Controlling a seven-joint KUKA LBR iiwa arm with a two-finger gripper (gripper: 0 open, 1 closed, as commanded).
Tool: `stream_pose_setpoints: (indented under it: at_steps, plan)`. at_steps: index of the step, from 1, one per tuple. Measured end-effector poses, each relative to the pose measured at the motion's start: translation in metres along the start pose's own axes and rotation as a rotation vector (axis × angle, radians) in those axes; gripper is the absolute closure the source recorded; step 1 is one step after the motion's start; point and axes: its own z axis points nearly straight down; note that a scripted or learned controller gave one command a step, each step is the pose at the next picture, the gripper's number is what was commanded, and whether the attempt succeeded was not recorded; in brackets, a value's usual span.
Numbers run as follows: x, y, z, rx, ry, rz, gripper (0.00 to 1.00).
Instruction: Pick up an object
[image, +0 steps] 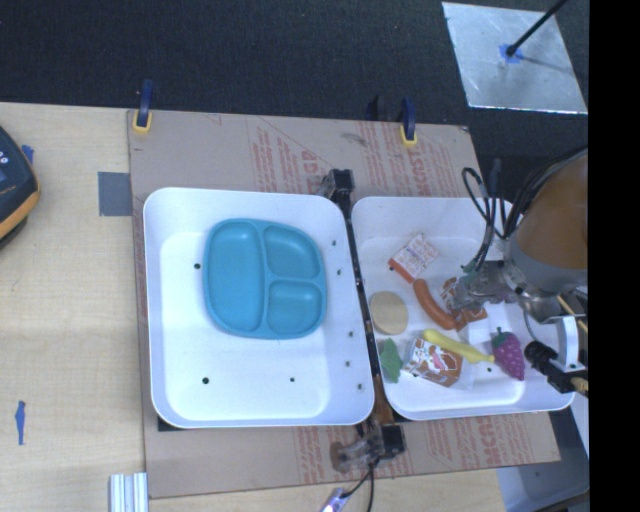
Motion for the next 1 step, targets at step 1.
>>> stream_pose_setpoints:
  at_steps: [1]
  plan:
    - [0.0004, -0.0002, 0.0004, 0.001, 0.0, 0.0, 0.0]
